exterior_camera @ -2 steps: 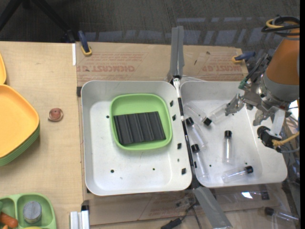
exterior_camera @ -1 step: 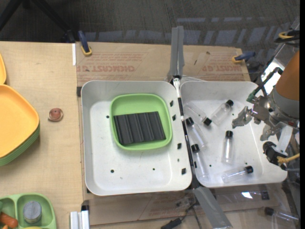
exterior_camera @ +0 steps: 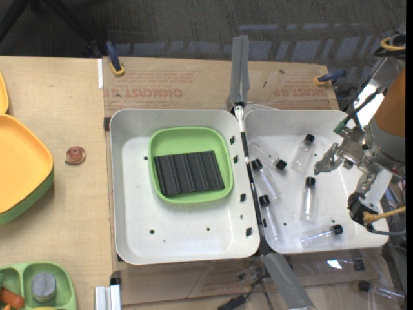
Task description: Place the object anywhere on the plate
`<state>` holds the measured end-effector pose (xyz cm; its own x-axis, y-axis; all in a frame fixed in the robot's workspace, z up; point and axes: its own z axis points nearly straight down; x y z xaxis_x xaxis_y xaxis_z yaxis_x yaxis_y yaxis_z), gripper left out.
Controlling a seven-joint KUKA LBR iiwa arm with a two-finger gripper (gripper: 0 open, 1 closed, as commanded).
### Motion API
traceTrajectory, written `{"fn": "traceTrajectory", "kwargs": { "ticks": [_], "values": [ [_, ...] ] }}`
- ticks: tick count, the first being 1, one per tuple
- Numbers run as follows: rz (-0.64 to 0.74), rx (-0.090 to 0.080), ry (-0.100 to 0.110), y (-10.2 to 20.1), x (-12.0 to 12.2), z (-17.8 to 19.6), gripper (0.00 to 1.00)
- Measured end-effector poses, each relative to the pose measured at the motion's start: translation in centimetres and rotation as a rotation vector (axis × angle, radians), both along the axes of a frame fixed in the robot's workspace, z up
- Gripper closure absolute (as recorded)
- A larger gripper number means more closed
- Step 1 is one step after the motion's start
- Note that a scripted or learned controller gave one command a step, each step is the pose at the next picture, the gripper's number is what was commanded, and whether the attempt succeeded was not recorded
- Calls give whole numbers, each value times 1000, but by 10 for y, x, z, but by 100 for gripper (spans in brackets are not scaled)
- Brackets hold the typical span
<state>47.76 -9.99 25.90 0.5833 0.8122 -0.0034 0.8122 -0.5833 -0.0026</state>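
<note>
A green square plate lies in the left white bin. On it rests a dark grey ribbed slab, lying flat across the plate's middle. My gripper hovers over the right side of the right bin, far from the plate. Its two fingers stand apart with nothing between them, so it is open.
Several clear vials with black caps lie scattered in the right bin, one near its front wall. Outside the bins at the left are stacked yellow plates, a small red knob and a green tray.
</note>
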Motion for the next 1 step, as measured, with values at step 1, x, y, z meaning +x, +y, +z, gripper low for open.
{"fn": "traceTrajectory", "kwargs": {
  "ticks": [1],
  "values": [
    [-215, -1, -2, 8, 0, -6, 0]
  ]
}}
